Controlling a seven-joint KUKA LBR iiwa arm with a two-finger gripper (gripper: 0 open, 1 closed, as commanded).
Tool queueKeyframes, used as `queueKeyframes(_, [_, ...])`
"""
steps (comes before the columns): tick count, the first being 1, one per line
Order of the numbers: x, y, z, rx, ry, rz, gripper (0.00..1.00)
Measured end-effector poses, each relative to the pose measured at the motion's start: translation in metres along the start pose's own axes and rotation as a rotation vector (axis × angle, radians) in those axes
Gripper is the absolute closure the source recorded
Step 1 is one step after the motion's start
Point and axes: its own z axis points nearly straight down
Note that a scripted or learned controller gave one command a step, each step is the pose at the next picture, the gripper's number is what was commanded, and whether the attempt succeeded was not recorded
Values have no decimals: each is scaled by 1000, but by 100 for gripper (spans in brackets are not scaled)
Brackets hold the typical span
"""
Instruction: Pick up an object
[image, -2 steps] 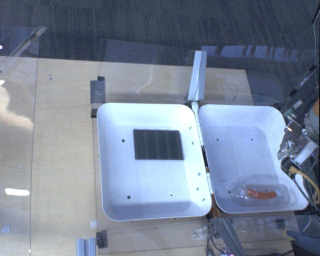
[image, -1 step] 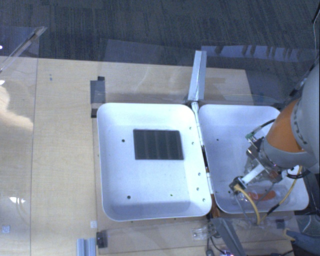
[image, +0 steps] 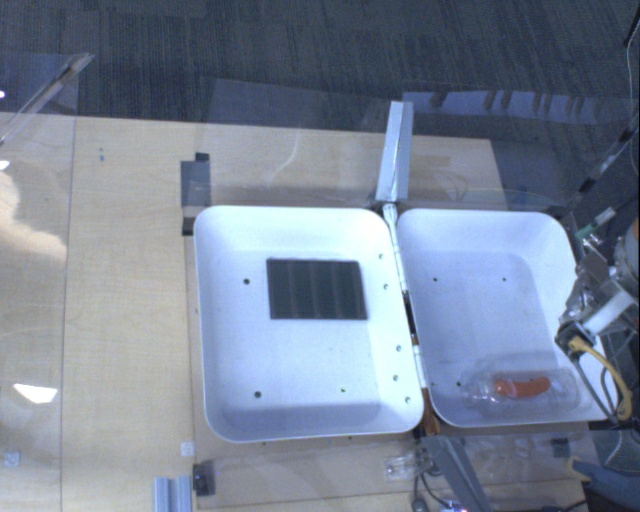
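So the left bin (image: 300, 400) has a dark ribbed rectangular pad (image: 316, 289) lying flat near its middle. The right bin (image: 470, 240) has a clear plastic bag with something orange inside (image: 515, 387), down in its near corner. The arm (image: 600, 310) sits at the right bin's right edge, can't tell the gripper's state

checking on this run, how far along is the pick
Done: nothing visibly. The clear packet with an orange item inside lies on the floor of the right bin, near its front edge, and the dark ridged panel lies flat in the left bin. In hand: the arm's end is at the right bin's right rim. Left: reaching, gripping, lifting.
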Motion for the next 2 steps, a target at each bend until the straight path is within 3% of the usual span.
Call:
queueKeyframes(1, [45, -41, 140, -4, 9, 192, 0])
queueKeyframes(2, [-7, 12, 42, 1, -1, 123, 0])
